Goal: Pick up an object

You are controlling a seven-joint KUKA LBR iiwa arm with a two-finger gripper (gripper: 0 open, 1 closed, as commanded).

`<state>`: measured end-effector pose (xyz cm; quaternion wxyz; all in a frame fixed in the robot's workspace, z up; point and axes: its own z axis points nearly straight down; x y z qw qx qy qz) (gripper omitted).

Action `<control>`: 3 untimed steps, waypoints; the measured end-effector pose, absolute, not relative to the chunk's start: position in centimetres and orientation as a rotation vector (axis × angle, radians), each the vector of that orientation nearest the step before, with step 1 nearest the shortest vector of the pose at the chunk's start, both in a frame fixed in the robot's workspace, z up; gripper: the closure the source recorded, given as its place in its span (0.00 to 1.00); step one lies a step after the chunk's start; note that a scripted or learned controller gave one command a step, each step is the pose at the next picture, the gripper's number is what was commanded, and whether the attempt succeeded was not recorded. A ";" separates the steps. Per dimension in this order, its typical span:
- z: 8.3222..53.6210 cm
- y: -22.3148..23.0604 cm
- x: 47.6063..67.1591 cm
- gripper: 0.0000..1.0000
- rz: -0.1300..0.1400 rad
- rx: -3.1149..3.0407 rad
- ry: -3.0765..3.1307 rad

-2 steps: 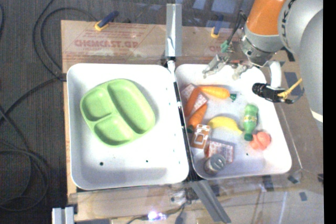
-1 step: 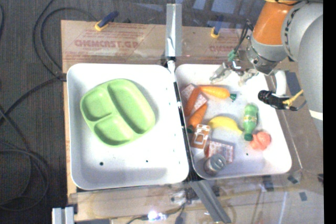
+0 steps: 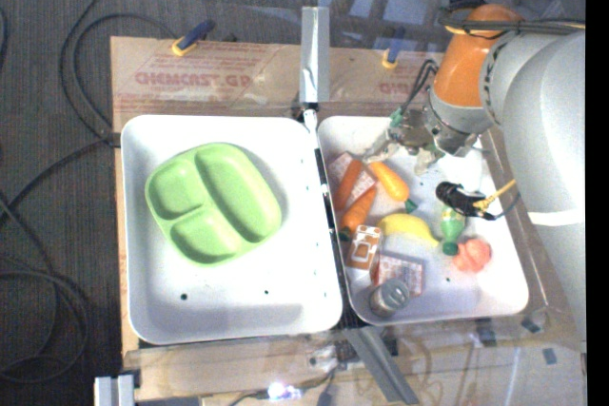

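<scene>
On the surface [image 3: 219, 76] below my camera, the arm [image 3: 542, 128] is the biggest thing in view, reaching in from the right with its wrist over the back of the right bin [image 3: 495, 299]. The left bin [image 3: 152, 299] holds a green divided plate [image 3: 214, 202] lying flat near its middle, well apart from the arm.

Everything I could pick is crowded into the right bin. Two carrots [image 3: 352, 190] lie side by side against its left wall, and a shorter orange piece [image 3: 390, 178] sits just beside them. That piece is closest to the gripper [image 3: 407, 136], which hangs over the bin's back left part. From this angle I cannot tell whether the gripper is open or closed, and I see nothing held in it.

Further forward lie a yellow fruit [image 3: 407, 227], a pink lump [image 3: 473, 253], a flat packet [image 3: 400, 271] and a small box [image 3: 364, 247]. A can [image 3: 388, 298] is at the front wall, and a little green item [image 3: 451, 225] is next to the fruit.

My worry is the crowding. I judge the orange piece the likeliest target, but it touches or nearly touches the carrots. A descent slightly off to the left could land on two things at once and push them apart instead of closing on one. The carrots look smooth and tapered, so a grip near a tip could slip off. The bin's back wall is also close, so a low approach there might clip the rim.
</scene>
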<state>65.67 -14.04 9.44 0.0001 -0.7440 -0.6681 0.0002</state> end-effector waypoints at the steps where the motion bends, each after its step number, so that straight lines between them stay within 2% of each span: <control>1: 9.1 -14.5 62.2 0.00 -0.016 -2.517 -1.894; 2: 9.9 -14.6 62.1 1.00 -0.010 -2.517 -1.893; 3: 16.2 -15.4 62.4 1.00 0.001 -2.398 -2.025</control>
